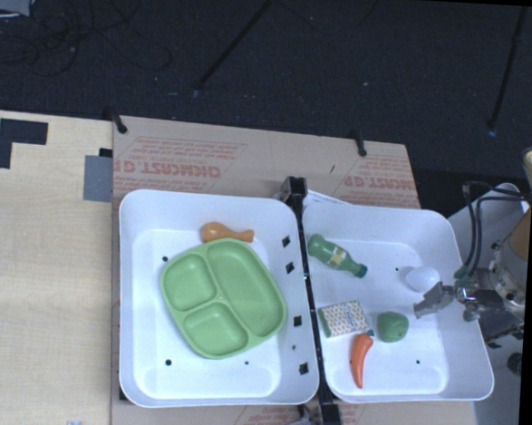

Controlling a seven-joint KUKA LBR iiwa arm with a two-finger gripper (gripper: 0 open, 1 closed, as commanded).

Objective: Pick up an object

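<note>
The gripper (432, 300) hangs over the right side of the right bin (454, 379), reaching in from the edge — whether it is open or closed, I cannot tell, and nothing shows in its grasp. Just left of it lies a green ball (391, 327), with a white ball (418, 279) close above. An orange carrot (360, 359) lies near the bin's front, touching a patterned box (342, 318). A green bottle (336, 256) rests toward the back. Over in the left bin (133, 352) sits a green divided plate (223, 298) — an orange drumstick (225, 233) just behind it
</note>
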